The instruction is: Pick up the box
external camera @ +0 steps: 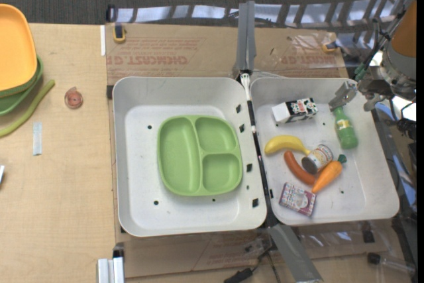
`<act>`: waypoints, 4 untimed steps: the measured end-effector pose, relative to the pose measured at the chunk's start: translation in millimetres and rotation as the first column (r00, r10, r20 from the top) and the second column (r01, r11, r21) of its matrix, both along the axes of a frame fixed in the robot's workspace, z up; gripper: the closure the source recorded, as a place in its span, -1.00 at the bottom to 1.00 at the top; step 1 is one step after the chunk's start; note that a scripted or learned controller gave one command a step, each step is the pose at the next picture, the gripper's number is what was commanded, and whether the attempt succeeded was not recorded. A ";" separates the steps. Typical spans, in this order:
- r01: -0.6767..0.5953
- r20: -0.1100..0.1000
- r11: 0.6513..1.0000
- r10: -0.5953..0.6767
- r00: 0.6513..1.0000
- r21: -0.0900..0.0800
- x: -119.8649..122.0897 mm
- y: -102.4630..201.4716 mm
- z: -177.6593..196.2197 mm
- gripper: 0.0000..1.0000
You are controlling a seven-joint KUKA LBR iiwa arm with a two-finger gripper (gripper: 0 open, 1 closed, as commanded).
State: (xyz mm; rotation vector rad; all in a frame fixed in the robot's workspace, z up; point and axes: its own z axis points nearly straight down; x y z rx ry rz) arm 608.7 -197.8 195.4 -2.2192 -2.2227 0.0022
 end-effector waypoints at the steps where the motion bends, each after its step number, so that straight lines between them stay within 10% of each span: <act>1: 0.069 -0.002 0.998 -0.069 0.998 0.000 -57.8 25.6 -74.6 -1.00; 2: 0.120 -0.002 0.993 -0.120 0.993 0.000 -36.3 90.9 -104.8 -1.00; 3: 0.171 -0.002 0.985 -0.171 0.985 0.000 -103.8 95.7 -104.6 -1.00; 4: 0.176 -0.004 0.984 -0.176 0.984 0.000 -104.3 94.3 -96.5 1.00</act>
